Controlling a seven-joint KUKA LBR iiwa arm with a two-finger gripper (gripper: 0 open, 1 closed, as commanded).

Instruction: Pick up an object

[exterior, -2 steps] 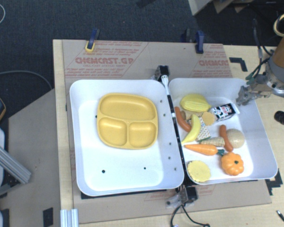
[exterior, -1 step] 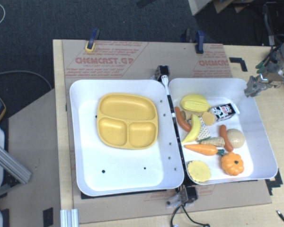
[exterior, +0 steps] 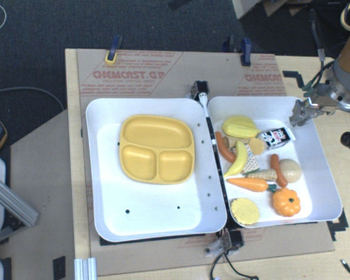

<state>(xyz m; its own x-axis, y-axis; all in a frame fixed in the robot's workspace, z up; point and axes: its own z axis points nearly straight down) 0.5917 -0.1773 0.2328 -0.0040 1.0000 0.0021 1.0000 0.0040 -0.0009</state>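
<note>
From the overhead camera view, the gripper [exterior: 301,111] hangs over the far right corner of the right bin [exterior: 329,174]. I can't tell how it's set, too small and blurry. The closest grab looks like the little black and white carton [exterior: 275,136], lying just toward the camera and to the view's left of the gripper. Its long axis runs roughly left-right with a slight tilt. The 1 arm would need to shift that way, then drop.
</note>
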